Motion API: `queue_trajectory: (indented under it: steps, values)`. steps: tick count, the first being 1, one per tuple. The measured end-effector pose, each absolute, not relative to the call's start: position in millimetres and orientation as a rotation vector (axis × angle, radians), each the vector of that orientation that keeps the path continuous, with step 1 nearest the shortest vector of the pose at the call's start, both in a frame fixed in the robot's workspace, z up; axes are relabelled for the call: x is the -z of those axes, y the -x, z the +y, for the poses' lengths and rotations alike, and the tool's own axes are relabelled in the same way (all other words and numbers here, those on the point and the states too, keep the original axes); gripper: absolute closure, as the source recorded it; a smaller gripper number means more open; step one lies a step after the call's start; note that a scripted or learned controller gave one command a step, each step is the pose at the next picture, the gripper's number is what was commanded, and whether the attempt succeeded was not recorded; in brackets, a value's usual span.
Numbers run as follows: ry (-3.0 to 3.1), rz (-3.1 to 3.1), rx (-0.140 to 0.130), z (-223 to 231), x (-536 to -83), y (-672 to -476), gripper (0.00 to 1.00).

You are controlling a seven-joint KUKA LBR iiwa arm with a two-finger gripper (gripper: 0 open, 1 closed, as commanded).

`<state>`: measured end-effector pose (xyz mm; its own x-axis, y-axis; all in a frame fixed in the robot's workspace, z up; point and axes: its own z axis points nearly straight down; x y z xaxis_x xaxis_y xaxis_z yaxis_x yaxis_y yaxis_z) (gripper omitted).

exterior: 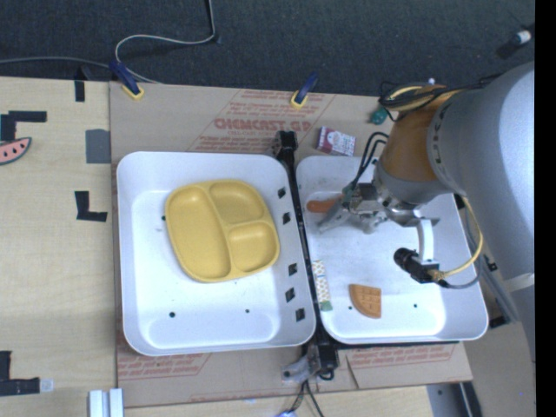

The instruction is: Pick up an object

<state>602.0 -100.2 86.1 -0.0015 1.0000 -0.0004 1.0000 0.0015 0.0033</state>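
In the right bin (452,315), my gripper (334,208) reaches down near the upper left corner, its grey fingers (328,221) spread apart and pointing left. A small orange sausage-like piece (320,204) lies on the bin floor right at the fingertips, not clamped. A tan waffle-patterned wedge (366,301) rests lower in the same bin, well clear of the gripper. A yellow divided plate (223,229) sits in the left bin (148,320).
A small patterned strip (321,287) lies by the divider between the bins. A red and white packet (334,141) sits on the cardboard behind the right bin. The arm's body and cables (434,263) cover the right bin's right side.
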Motion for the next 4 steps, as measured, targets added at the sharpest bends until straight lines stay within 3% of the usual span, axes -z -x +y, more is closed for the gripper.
queue_trajectory:
  steps: [1,2,3,4]
  values:
    - [-2.217,2.221,-0.003,-101,-96,-601.9,1.0]
    - [-2.218,2.221,-0.003,-100,-96,-601.8,0.0]
    - [-2.22,2.223,-0.001,-95,-86,-612.1,0.0]
    - [-2.218,2.222,-0.003,-95,-95,-612.6,1.0]
